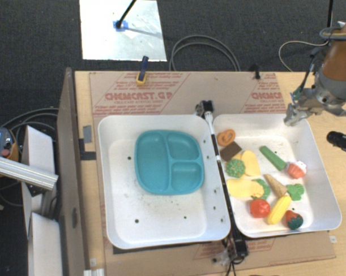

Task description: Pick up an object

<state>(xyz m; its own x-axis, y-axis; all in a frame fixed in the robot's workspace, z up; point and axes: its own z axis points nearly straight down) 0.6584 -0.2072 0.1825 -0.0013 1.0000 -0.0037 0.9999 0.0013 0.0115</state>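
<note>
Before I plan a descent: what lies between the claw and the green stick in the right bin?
In the camera view, bare white bin floor separates the claw from the green stick.

tray [168, 162] in left bin [122, 221], toys [259, 179] in right bin [322, 200]

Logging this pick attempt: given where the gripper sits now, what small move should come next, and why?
Probably shift the gripper inward and down toward the green stick. It sits at the right bin's far corner rim, clear of the toys, which lie farther in; that stick seems nearest.
</note>
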